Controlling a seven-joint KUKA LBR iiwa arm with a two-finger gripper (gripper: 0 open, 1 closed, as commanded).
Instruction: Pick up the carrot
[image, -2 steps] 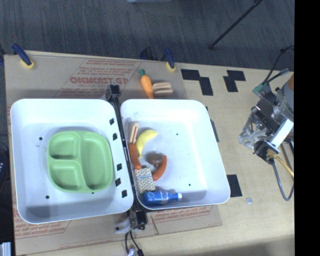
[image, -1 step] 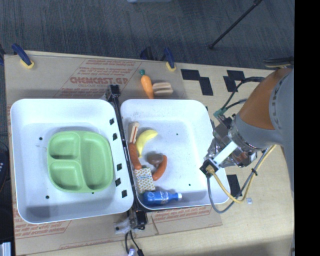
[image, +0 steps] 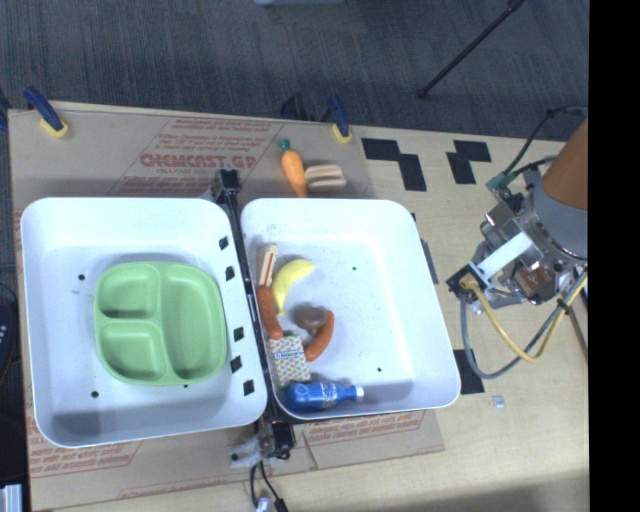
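Observation:
The carrot, orange with a green top, lies on the cardboard just behind the right bin's back rim, outside both bins. It touches or nearly touches a small bun-like toy on its right. The arm's wrist and gripper hang over the bench to the right of the right bin, far from the carrot. Cables loop below the wrist. Nothing of the carrot is hidden.
The right bin holds a banana, a sausage, a long red-orange piece, a patterned box and a blue bottle along its left side. A green divided plate lies in the left bin.

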